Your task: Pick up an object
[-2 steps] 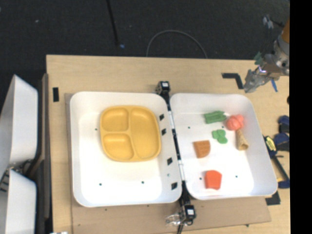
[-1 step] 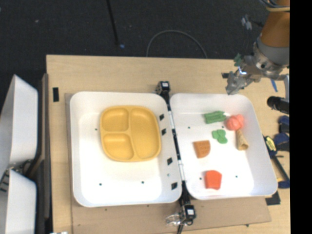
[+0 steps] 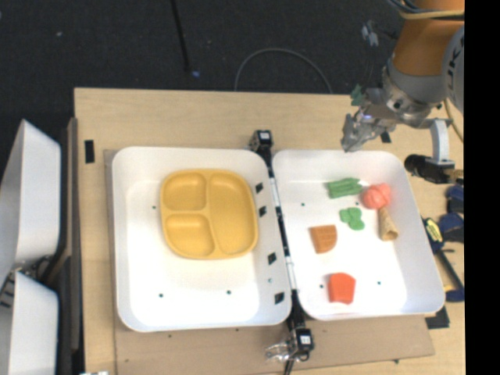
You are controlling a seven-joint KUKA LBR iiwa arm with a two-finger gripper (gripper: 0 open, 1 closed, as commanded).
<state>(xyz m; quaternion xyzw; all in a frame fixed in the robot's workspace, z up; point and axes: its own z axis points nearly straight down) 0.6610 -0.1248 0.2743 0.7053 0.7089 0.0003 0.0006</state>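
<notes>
The wooden bench (image 3: 195, 116) carries two white bins, the right bin (image 3: 422, 287) holding loose toy foods (image 3: 344, 187) for picking, while the gripper (image 3: 361, 133), whose grasp state I cannot tell, hovers over its far edge.

- Even, fairly bright overhead light; the white bins (image 3: 195, 303) look nearly washed out.
- Shadows are soft and faint.
- Overall slightly blurry, low-resolution; the dark floor (image 3: 117, 30) lacks detail.

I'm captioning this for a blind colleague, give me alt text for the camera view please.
A grey and orange robot arm holds its gripper above the far edge of the right bin, which holds six small toy food pieces, green, pink, tan, orange and red. The left bin holds a yellow divided plate.
</notes>
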